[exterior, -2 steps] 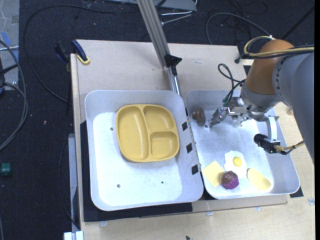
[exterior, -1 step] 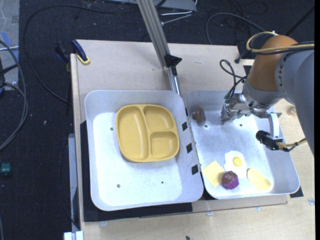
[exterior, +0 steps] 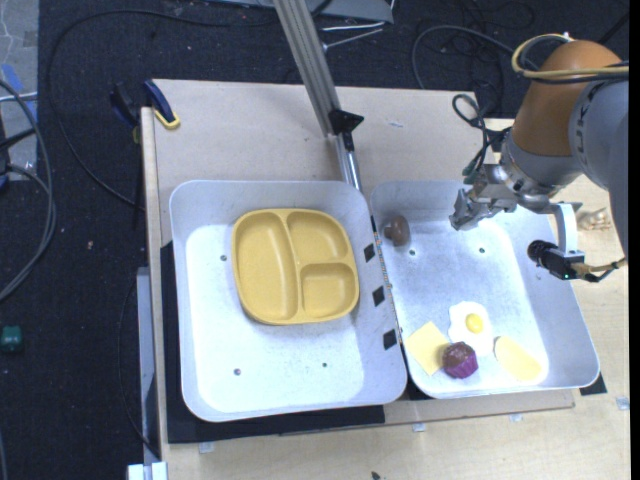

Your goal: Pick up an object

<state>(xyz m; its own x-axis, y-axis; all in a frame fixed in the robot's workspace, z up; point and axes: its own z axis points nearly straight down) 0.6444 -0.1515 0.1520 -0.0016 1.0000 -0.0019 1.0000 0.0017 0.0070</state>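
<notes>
The hand (exterior: 468, 216) hangs over the right bin (exterior: 560, 308), its state impossible to tell, with a brown object (exterior: 397, 231) just to its left and nothing visibly gripped.

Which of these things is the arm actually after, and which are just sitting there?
For the job (pickable, in the right bin):
brown lump
fried egg
purple ball
yellow square
pale yellow piece
gripper

Just lying about:
yellow divided plate
left bin
</notes>
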